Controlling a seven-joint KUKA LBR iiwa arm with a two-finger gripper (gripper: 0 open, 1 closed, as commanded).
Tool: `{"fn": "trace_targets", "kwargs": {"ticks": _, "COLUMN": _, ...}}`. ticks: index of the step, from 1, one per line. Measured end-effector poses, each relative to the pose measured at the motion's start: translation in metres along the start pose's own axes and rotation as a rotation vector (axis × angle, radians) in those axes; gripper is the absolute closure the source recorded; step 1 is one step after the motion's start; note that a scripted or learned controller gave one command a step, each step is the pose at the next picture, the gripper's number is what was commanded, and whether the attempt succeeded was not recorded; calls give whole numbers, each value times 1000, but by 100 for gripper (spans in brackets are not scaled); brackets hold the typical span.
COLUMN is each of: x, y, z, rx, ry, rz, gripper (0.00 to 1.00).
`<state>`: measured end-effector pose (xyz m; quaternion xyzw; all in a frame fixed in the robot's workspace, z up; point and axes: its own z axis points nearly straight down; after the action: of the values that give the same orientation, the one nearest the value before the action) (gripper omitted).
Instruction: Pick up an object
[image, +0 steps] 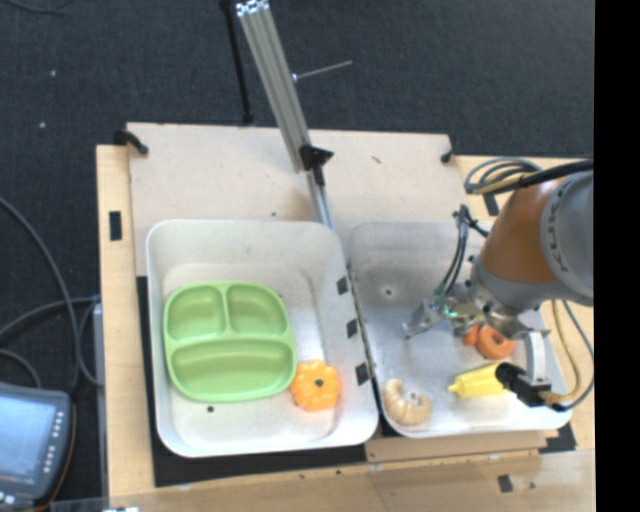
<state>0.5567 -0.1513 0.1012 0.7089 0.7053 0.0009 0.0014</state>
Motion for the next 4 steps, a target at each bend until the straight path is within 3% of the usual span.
{"fn": "trace_targets", "kwargs": {"ticks": 4, "x": 0, "y": 0, "z": 0, "rx": -2, "ry": -1, "rz": 5, "gripper": 0}}
